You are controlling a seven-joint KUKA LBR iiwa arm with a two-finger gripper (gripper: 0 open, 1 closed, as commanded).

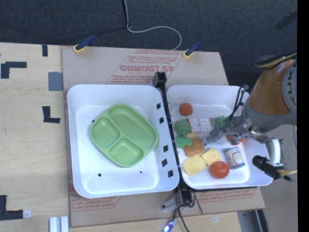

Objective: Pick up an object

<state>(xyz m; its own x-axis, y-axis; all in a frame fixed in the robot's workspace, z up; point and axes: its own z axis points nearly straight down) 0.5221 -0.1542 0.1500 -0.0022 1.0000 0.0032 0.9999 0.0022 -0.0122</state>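
The task's things are gathered in the right bin (207, 92): a red ball (186, 109) near the far wall, a green broccoli-like piece (182, 127) against the divider, a pale pink wrapped packet (200, 125) just beside it, a second green piece (183, 141), a brown bun-like piece (194, 148), two yellow blocks (203, 161), a red tomato (219, 169) near the front wall and a small tin can (234, 157) lying on its side. The pieces lie crowded and several are touching, so their edges are hard to separate. The jaws (217, 133) are seen low over the middle of this bin, between the packet and the can; whether they are open or closed, or have hold of anything, cannot be told, as the metal parts merge with the clutter. A small green piece (221, 121) and a red piece (235, 139) are partly hidden by the wrist. The arm (270, 98), grey with an orange band, is cut off at the right edge. Open floor is left only along the far right corner of the right bin. In the left bin (77, 129) a green divided plate (124, 135) lies tilted in plan, with bare white floor around it, widest at the front. Both bins rest on cardboard (140, 66) upon the counter (29, 129), clamped at the far edge by two clips (84, 43). A white cable (145, 30) is trailed across the dark floor (58, 13) beyond.
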